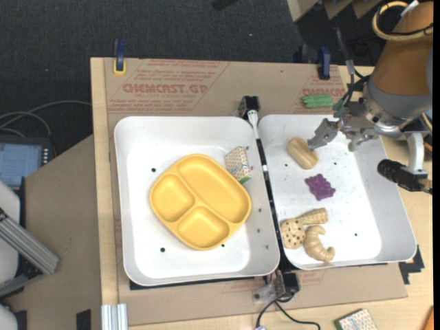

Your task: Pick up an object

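Lying just left of the open, empty gripper (342,135), the tan bread roll (302,152) runs upper-left to lower-right; the board (165,81) behind reads "CHEMCAST".

Even, diffuse overhead light fills the scene; the two white bins (130,205) are the brightest surfaces and sit close to overexposure, though their rims stay legible. Shadows are soft and short: a faint grey edge lies under the yellow divided plate (199,201) and beside the small items in the right bin (385,225). The dark carpet (62,26) at top left falls nearly to black, with little texture visible. The arm (405,53) at upper right is slightly soft (whether from motion or focus cannot be told). Overall sharpness is moderate, with mild compression grain; printing on the brown board (165,84) reads only partly.
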Tool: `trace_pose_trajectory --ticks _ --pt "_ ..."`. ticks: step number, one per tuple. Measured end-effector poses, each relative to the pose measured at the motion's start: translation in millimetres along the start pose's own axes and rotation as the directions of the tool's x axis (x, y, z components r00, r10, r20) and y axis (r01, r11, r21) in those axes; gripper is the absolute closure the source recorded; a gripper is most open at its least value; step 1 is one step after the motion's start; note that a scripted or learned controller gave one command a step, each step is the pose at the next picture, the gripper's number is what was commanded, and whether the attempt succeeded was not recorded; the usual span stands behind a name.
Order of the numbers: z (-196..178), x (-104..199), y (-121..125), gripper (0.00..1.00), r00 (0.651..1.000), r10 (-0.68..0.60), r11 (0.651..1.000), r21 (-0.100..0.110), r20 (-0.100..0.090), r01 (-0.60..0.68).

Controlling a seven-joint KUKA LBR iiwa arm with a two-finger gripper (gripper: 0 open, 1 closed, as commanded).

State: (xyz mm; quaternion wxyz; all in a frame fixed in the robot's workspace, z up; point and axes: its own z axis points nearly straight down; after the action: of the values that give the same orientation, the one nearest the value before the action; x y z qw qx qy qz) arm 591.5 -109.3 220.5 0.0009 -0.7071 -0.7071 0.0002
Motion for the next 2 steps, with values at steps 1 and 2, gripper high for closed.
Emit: trace_pose_trajectory --ticks 1,2 --pt "-212 79 3 0.00 1.000 -0.008 1.000 -0.024 0.000 0.008" --pt "-118 118 -56 0.00 1.000 -0.004 1.000 0.011 -0.001 0.004"
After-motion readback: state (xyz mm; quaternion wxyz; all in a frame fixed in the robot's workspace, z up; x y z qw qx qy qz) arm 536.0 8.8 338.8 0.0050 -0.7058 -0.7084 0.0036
